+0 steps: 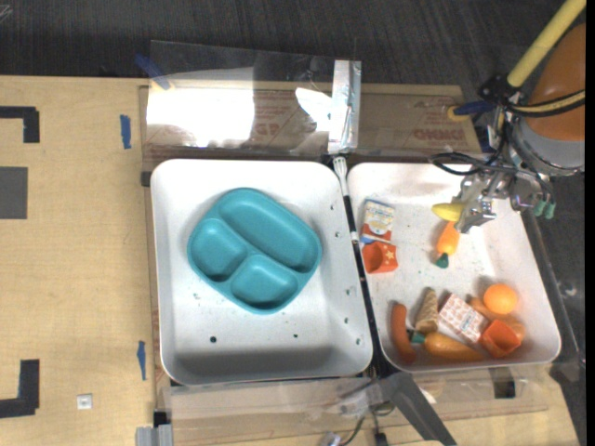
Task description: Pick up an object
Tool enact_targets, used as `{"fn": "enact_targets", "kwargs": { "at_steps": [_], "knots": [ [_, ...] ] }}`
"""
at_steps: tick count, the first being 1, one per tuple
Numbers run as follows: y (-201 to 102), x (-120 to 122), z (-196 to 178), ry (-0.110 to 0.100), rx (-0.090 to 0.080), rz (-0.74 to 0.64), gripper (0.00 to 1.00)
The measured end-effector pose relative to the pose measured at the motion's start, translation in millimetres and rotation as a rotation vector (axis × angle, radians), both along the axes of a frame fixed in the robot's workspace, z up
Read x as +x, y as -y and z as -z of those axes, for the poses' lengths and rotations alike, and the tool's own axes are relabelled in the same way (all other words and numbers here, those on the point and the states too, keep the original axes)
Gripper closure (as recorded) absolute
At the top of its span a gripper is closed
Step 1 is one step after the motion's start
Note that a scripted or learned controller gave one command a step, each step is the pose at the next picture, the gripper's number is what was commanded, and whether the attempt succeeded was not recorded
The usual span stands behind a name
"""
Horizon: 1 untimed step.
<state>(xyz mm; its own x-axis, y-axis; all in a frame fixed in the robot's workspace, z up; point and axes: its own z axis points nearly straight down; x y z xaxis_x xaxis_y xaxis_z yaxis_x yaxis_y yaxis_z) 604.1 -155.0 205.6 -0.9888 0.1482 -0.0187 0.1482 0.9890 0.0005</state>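
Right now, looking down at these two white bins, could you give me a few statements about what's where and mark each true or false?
1. The teal divided plate lies in the left bin. True.
2. The gripper hangs over the left bin. False: it is above the right bin, near its far side.
3. The orange ball sits in the right bin's near corner among other toys. True.
4. The small white carton rests on the teal plate. False: it lies in the right bin, close to the wall between the bins.
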Motion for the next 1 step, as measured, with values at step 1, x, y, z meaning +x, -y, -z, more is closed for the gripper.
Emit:
{"fn": "enact_targets", "kwargs": {
  "at_steps": [1],
  "knots": [
    [1.2, -2.7, 5.4, -0.010, 0.001, 0.003, 0.00]
  ]
}}
